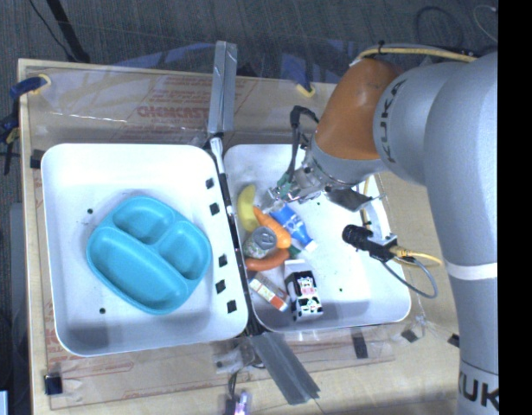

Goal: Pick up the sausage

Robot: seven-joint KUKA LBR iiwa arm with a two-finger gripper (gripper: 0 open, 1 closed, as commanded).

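The grey arm with the orange band is reaching in from the right edge of the counter (pixel 439 353), and its end effector (pixel 293 188) is hanging low over the far part of the right white bin (pixel 382 305). Whether it is released or clenched cannot be told, since the wrist is hiding that part of it.

The reddish-orange sausage (pixel 267 264) is lying flat in the right bin, close to the divider between the two bins and about midway between the bin's far and near walls. It is looking like a short, smooth, glossy cylinder with rounded ends, stretched roughly left to right. A small grey round object (pixel 263 241) is sitting just beyond it, touching or nearly touching it, and an orange carrot-shaped piece (pixel 274 225) is lying slantwise behind that. A yellow banana-like piece (pixel 246 207) is resting by the divider, farther toward the bin's far wall. A blue and white packet (pixel 298 229) is lying beside the carrot, under the end effector. Nearer the bin's front wall, a small black and white carton (pixel 304 295) is standing, with a small red and white stick-shaped item (pixel 267 294) to its left.

In the left white bin (pixel 67 318), a turquoise three-compartment plastic tray (pixel 149 253) is lying.
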